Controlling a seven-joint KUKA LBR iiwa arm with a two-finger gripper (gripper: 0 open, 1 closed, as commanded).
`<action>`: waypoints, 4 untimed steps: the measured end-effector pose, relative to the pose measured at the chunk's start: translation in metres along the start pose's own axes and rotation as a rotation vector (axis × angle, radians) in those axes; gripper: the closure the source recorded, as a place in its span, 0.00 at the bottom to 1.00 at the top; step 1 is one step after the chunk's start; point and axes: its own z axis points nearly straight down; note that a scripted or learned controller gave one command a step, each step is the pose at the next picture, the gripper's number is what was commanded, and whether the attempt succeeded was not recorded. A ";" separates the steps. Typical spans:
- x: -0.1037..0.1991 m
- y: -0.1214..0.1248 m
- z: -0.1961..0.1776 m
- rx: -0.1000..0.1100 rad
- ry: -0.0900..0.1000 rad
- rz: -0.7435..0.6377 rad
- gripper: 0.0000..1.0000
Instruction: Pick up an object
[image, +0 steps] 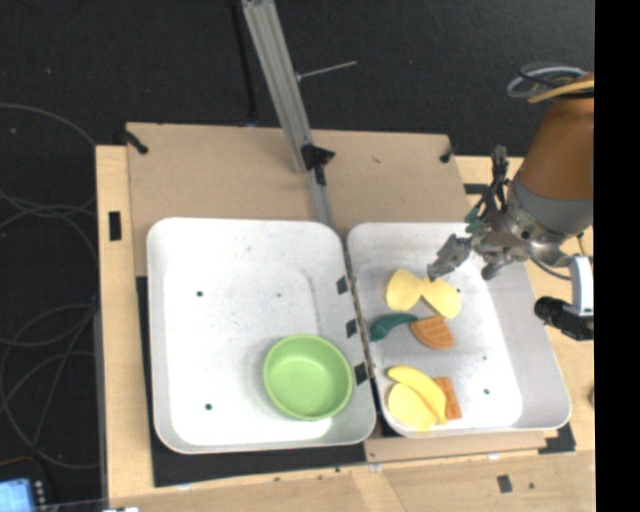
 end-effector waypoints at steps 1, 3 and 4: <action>0.000 0.000 0.000 0.000 0.000 0.001 0.00; 0.012 -0.008 0.101 0.005 -0.002 0.006 0.00; 0.008 -0.003 0.138 -0.014 -0.008 0.008 0.00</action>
